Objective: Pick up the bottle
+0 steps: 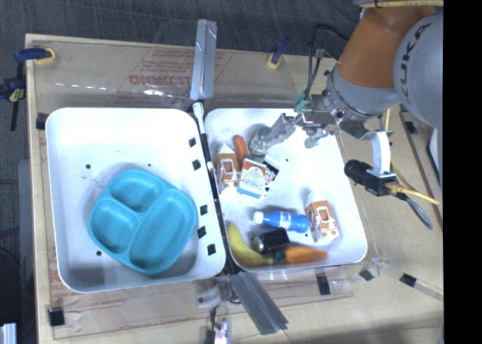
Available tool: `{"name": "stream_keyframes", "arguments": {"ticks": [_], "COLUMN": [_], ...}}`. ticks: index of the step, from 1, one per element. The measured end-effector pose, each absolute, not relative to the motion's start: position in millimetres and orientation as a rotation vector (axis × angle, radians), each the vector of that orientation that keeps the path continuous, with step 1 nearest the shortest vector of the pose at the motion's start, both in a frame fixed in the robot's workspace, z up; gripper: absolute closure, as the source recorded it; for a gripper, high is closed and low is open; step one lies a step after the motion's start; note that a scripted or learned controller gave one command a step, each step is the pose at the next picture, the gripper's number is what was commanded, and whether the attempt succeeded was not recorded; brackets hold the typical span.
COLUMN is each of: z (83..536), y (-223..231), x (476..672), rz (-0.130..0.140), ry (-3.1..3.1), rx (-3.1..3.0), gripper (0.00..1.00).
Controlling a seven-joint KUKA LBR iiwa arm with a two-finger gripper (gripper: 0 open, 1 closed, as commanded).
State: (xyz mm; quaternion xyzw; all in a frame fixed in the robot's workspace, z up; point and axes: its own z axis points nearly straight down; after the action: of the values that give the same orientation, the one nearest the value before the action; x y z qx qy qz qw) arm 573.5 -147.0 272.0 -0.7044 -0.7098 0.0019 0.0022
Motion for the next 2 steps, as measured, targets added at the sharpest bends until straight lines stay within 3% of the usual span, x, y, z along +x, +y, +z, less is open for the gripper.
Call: {"name": "stream_keyframes", "arguments": {"ticks": [1,2], "z": [169,101], "y": [-134,-166], "x": [500.1,480.0], "rz": [0.006,0.000], "ry": [-2.267,-2.184], "rx": [-2.168,-2.258], "gripper": [0.00,0.00]}}
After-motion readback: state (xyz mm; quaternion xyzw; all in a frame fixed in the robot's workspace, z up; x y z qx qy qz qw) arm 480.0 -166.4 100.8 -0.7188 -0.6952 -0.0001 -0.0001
